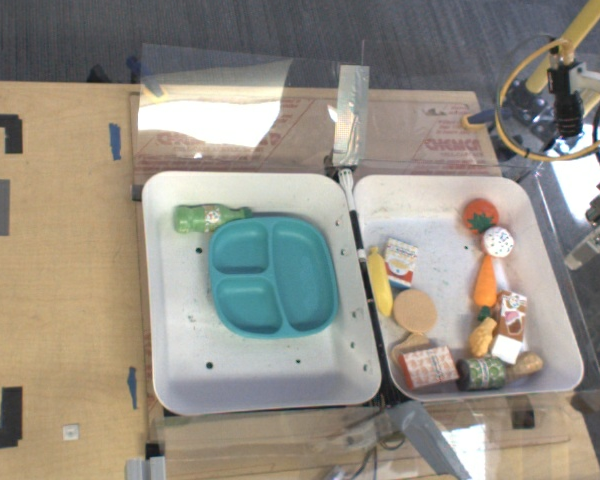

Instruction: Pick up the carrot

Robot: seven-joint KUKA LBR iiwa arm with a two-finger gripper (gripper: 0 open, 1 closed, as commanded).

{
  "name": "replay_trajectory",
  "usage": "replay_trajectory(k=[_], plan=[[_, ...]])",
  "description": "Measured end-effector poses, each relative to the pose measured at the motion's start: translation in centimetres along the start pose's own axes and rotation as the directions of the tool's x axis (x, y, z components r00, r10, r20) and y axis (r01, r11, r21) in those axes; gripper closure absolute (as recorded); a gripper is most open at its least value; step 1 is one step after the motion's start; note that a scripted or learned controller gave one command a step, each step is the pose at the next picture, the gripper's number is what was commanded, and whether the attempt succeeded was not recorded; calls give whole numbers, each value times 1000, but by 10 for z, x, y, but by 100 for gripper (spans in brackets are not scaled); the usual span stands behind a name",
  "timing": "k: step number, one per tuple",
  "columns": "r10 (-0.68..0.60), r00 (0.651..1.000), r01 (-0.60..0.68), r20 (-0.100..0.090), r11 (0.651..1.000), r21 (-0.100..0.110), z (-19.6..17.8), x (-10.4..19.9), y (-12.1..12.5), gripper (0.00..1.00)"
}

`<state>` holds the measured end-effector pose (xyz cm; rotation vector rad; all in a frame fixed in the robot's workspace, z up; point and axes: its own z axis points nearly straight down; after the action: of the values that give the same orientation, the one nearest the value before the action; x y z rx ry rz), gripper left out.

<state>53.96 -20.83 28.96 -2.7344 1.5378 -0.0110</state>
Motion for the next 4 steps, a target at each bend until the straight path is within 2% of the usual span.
replay_trajectory(k=[1, 2, 3, 4], plan=[[-403, 915, 403, 3, 915, 0, -38, 11, -8, 100], [-735, 678, 735, 3, 678, 2, -95, 37, -37, 100], [-734, 679, 734, 17, 679, 6, 38, -14, 50, 100], [-730, 683, 730, -6, 683, 0, -103, 16, -2, 100]])
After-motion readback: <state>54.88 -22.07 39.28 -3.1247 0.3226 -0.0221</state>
